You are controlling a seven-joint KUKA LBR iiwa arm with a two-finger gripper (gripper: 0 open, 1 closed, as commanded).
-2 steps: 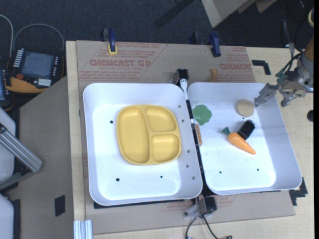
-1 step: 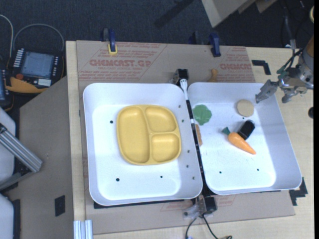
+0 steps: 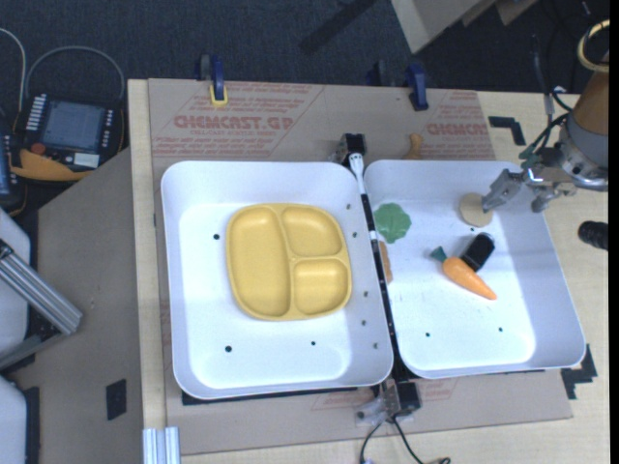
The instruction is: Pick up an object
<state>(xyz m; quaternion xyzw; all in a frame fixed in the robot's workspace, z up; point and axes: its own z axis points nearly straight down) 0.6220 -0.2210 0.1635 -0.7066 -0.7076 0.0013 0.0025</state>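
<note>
In the right bin (image 3: 513, 341) lie an orange carrot (image 3: 468, 277), a small black block (image 3: 477, 250) touching its far end, a green leafy piece (image 3: 393, 221) near the left wall, and a tan round disc (image 3: 475, 209) toward the back. My gripper (image 3: 522, 187) hangs at the bin's back right, just right of the tan disc, with its two fingers spread apart and nothing between them. The grey arm with its orange band reaches in from the right edge.
The left bin (image 3: 193, 336) holds a yellow three-compartment plate (image 3: 288, 259). A central divider (image 3: 372, 249) runs between the bins. Blue clamps (image 3: 215, 75) stand at the board's back edge. A teach pendant (image 3: 68, 129) lies at the far left.
</note>
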